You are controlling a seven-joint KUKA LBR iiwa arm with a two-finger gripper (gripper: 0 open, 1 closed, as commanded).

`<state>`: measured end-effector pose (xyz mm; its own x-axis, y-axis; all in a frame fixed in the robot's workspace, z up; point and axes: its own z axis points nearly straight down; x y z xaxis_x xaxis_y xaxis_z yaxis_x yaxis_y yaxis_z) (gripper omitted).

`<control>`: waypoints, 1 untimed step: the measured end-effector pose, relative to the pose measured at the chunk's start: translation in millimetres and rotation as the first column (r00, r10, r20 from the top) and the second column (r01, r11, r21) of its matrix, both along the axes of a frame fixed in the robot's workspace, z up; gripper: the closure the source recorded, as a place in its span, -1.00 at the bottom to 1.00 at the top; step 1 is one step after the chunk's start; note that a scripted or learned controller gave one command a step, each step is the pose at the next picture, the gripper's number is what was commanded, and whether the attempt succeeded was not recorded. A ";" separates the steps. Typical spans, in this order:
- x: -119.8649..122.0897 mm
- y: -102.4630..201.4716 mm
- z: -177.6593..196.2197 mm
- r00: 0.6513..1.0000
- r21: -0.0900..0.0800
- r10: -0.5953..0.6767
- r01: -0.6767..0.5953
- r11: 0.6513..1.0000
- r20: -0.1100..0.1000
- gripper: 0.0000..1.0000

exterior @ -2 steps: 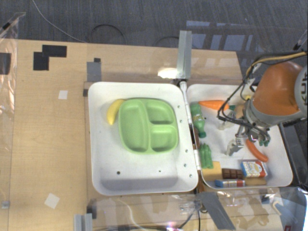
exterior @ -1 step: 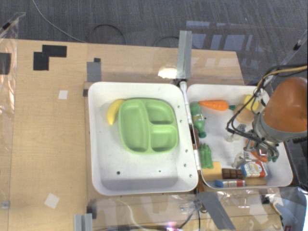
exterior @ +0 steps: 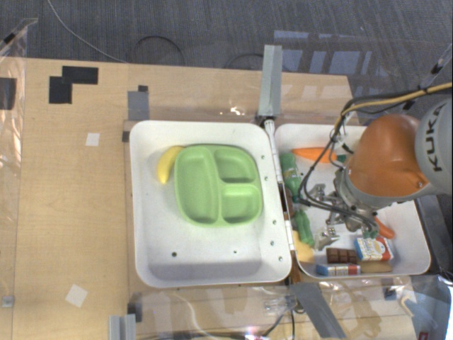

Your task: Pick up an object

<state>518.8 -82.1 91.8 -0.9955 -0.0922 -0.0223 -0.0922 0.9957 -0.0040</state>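
Clutter in the right bin (exterior: 422, 261) offers a small rigid carton (exterior: 371, 248), light and easy to pinch across its flat sides, lying just beside the gripper (exterior: 345, 227), whose fingers' state I cannot tell

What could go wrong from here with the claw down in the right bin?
The claw sits low among crowded items: a small carton, a brown bar and green pieces lie close together, so it may close on two things or nudge them. The arm's orange band hides part of the right bin.
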 end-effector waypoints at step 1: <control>1.8 -74.9 -0.6 0.999 -0.003 -0.037 0.037 0.999 -0.002 -1.00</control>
<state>520.6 -157.0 91.3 -0.9983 -0.0553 -0.0200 -0.0552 0.9985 -0.0067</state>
